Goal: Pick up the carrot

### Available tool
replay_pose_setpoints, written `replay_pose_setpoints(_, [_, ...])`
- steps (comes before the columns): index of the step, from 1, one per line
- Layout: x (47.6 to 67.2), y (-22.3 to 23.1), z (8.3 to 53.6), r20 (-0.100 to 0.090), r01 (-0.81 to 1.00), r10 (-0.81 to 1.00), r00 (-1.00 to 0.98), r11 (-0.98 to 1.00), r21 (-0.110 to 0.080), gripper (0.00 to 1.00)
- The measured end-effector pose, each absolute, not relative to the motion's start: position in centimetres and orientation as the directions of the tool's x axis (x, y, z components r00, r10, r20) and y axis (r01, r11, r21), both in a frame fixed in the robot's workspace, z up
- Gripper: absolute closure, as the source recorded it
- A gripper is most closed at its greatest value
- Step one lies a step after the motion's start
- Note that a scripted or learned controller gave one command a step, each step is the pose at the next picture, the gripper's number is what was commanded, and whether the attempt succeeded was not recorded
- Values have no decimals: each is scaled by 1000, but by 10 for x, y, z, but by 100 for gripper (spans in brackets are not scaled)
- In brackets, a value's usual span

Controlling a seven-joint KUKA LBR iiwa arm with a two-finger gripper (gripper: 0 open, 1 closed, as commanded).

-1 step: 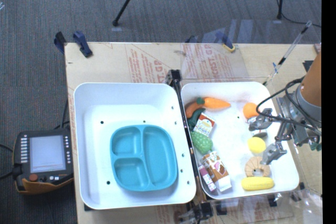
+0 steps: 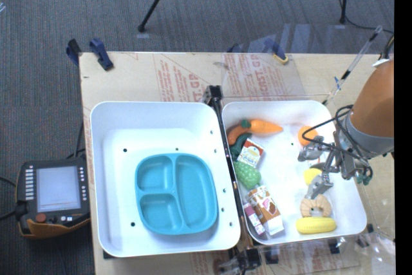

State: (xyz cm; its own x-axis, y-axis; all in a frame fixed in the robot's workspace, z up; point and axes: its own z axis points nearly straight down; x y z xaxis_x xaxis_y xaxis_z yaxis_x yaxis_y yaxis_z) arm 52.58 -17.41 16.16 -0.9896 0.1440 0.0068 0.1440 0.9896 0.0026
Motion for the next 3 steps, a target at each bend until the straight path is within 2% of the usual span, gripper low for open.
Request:
replay_pose_setpoints(1, [596,-203,106,2,311,311,-950,950,2,0])
replay_pose_setpoints(2, [634,-199,101,-3,444,444,-896,896,2,0])
replay_pose_setpoints(3, [636,-196,113,-8,436,436,-900,900,4,100])
